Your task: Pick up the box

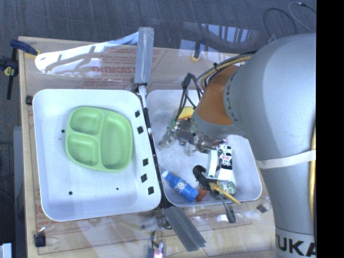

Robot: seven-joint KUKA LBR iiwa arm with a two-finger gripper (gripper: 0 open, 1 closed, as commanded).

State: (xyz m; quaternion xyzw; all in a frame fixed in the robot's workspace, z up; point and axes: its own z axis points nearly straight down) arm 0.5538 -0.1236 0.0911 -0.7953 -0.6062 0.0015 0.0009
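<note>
arm (269, 101) hides right bin's (244, 195) middle | box (225, 163) partly covered

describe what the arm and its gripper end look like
The arm is bulky, rounded, light grey, with an orange band above the wrist. Black cables loop beside the band. Black lettering "UKA" marks the base. The gripper end is metallic grey.
</note>
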